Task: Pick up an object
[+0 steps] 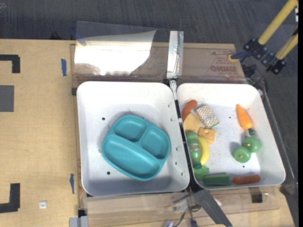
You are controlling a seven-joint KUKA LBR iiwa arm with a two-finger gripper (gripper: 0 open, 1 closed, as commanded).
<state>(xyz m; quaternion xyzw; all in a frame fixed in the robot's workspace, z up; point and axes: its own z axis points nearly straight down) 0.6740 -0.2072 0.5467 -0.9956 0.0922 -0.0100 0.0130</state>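
Looking down on the bench, we find two white bins side by side. The left bin (90, 126) holds a teal divided plate (136, 147); the right bin (222, 90) holds the toy food we could pick from. Along that bin's left wall sits a crowded cluster: a red-orange piece (188, 107) at the far end, a patterned packet (207, 116), a yellow wedge (191, 124), then a banana (204, 150) and green pieces toward the near edge. Well apart on the right lie a carrot (244, 117) and a green apple (242, 153), with a dark green cucumber (216, 178) and a red sausage (246, 178) against the near wall.

We judge the task not yet begun: every object rests in the bin, nothing lifted. We cannot tell the gripper's state. The whole job remains: choosing a target, descending, closing, lifting. The carrot, standing free, looks the easiest candidate.
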